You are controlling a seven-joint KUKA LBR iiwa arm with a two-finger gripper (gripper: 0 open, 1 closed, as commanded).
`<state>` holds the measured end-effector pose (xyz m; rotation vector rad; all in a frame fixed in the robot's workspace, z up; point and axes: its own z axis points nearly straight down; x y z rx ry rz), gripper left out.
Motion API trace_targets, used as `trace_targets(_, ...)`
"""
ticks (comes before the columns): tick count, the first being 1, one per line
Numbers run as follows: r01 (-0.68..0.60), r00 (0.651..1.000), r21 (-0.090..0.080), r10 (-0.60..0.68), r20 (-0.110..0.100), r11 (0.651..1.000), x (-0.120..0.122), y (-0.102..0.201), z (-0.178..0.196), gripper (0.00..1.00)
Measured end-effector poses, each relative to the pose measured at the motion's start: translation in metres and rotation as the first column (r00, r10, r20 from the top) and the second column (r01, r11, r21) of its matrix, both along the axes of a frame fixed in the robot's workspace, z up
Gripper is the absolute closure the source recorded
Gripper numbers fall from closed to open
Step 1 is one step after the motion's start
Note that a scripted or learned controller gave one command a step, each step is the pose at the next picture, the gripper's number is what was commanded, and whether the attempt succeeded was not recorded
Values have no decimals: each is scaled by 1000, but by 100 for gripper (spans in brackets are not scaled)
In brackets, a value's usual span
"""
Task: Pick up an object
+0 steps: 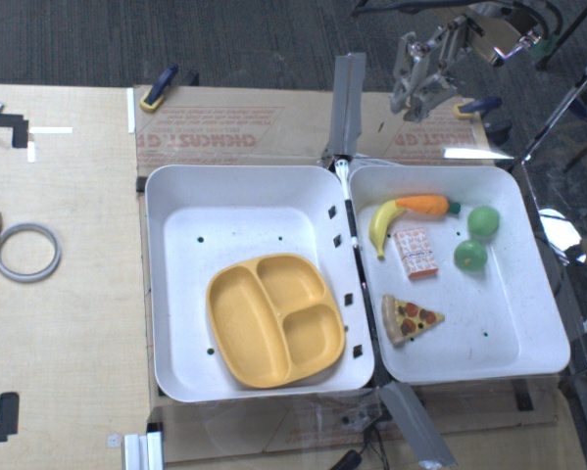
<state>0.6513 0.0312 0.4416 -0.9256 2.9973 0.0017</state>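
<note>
A: Nearest the camera, the left bin (166,292) carried a yellow divided plate (275,318), three compartments, sitting towards the front edge.

B: And the right bin (528,302) held the candidates. Closest was a toy pizza slice (409,318), then a small red-and-white box (415,253) lying flat beside a banana (381,227).

A: Further back, a carrot (422,205) lay just beyond the banana's top end, and two green round fruits, one (470,255) near the box, the other (483,221) behind it.

B: Where was the tool (417,91)?

A: Way back, raised beyond the far rim of the right bin, above the brown cardboard (215,130). Nothing was between its fingers as far as I could see; whether they were spread or pressed together, I could not tell from that angle.

B: So my read was the approach step, no pick begun.

A: Agreed. The next move called for travelling forward over the right bin, choosing one item and descending. The green fruits stood apart from the rest, so probably cleaner targets than the banana, carrot and box huddled close together.

B: Any writing?

A: Red print on the cardboard read roughly "CHEMCO'S", upside down. The box's label was too small to read. A tape roll (24,253) lay on the desk (68,360) at far left
</note>
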Motion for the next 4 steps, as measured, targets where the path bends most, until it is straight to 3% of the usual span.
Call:
trace_targets(1,-193,981,0,193,1,981,9,18,0,100)
trace_targets(2,-433,901,0,433,-1,901,8,76,-84,100)
trace_targets(3,-597,802,-2,597,2,802,9,102,1,100)
trace_targets(4,-719,695,-2,719,1,695,9,122,0,100)
